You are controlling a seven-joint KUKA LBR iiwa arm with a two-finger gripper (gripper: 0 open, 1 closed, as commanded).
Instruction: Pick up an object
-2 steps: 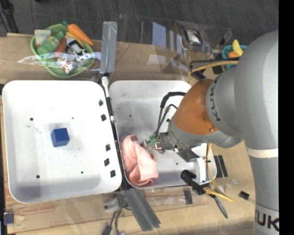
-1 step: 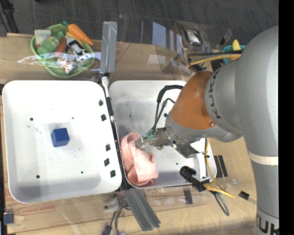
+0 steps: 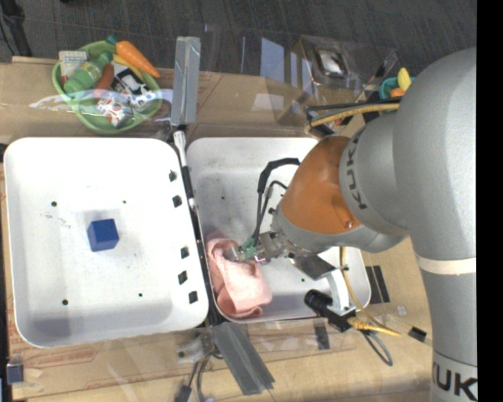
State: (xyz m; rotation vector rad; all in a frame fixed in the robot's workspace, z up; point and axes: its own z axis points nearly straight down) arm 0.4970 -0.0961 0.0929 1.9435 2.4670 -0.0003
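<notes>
The grey arm (image 3: 419, 174) reaches in from the right across the right bin (image 3: 226, 162), its orange band (image 3: 318, 193) hanging over the middle of that bin. Below the band the claw (image 3: 256, 254) points down and to the left, and its tip sits at the upper right edge of a pink cloth (image 3: 237, 285), touching it or very nearly so. The cloth lies crumpled in the lower left corner of the right bin, hard against the wall that divides the two bins and reaching to the near wall. Whether the claw is spread or pressed together cannot be told, since the wrist and its cables crowd the tip, and no part of the cloth can be seen caught in it. The cloth spreads mostly below and to the left of the claw. In the left bin (image 3: 33, 224) a blue cube (image 3: 103, 234) rests near the middle, well apart from the claw. On the worktop (image 3: 17, 90) beyond the left bin stands a green bowl (image 3: 101, 122) heaped with small toys, among them an orange carrot (image 3: 136, 57).
</notes>
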